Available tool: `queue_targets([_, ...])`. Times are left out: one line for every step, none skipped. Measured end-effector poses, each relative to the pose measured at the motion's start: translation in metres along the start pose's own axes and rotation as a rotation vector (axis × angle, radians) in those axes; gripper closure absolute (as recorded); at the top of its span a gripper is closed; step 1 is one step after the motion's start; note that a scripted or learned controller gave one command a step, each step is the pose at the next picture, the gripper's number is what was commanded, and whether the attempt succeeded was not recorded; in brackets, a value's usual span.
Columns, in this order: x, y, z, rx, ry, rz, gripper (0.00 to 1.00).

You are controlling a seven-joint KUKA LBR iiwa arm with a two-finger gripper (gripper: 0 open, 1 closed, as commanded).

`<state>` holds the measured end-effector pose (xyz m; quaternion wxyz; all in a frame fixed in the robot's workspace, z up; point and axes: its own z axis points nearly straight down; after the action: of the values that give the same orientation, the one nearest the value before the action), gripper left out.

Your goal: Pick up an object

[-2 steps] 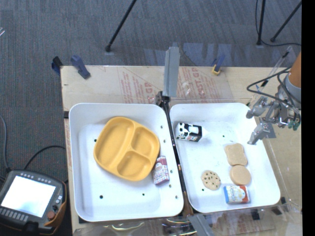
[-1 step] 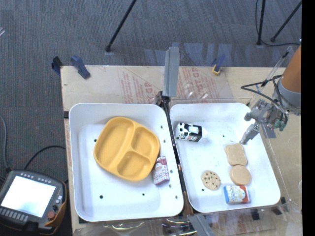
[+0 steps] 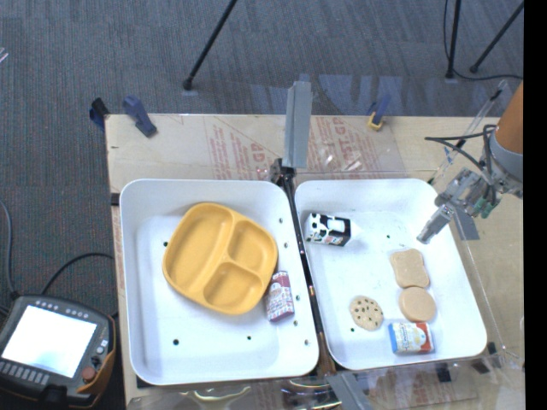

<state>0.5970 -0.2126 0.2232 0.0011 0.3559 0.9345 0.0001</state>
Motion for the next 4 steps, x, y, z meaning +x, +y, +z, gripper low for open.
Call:
queue_targets([0.01,-0.01,0.028,0.002,0.003,0.189,0.0])
queue_targets([0.013,-0.013,0.012,0.001,0.001,0.386,0.0])
queue_targets([0.0,0.002,0.048,0.005,0.006,0.391,0.0])
queue_targets([0.013,-0.008,0.138,0.002,0.006,0.012,0.0])
